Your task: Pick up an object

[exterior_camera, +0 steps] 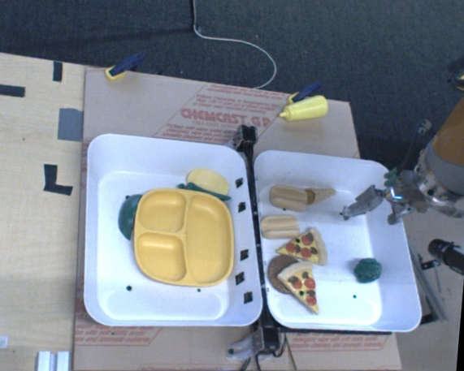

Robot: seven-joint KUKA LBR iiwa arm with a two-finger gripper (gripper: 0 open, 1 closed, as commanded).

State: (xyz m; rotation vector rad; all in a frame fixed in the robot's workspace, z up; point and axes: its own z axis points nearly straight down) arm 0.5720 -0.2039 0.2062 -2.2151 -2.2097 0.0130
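Reaching in from the right edge of the frame, the arm (457,137) shows its orange band above a grey wrist, and the jaws (375,202) hang over the upper right part of the right bin (407,271). One grey finger (361,205) slants down and to the left toward the bin floor; a second, shorter one sits just to its right. They stand spread apart, with nothing between them.

Right bin contents, none of them touched by the jaws:
- A tan hot-dog-shaped toy (296,197) lies at the upper left of the bin, left of the slanted finger and apart from it.
- A smaller tan bread-roll toy (279,226) lies just below it.
- One pizza slice (303,246) with red dots sits just right of the roll.
- A second pizza slice (300,283) lies lower, resting on a brown round piece (276,268).
- A dark green lump (367,270) sits alone toward the lower right, well below the jaws.

Left bin (105,234) contents:
- A yellow divided plate (184,237) occupies the centre.
- A pale yellow piece (208,180) lies at the plate's upper edge.
- Dark green items (128,215) protrude from under the plate's left side; their shape cannot be told.

Both bins rest on a cardboard sheet (214,114) laid on the wooden surface (16,225). A yellow clamp (306,108) grips the sheet's upper right edge, another clamp (123,66) its upper left corner. A white cable (230,38) loops across the dark floor at the top of the frame.
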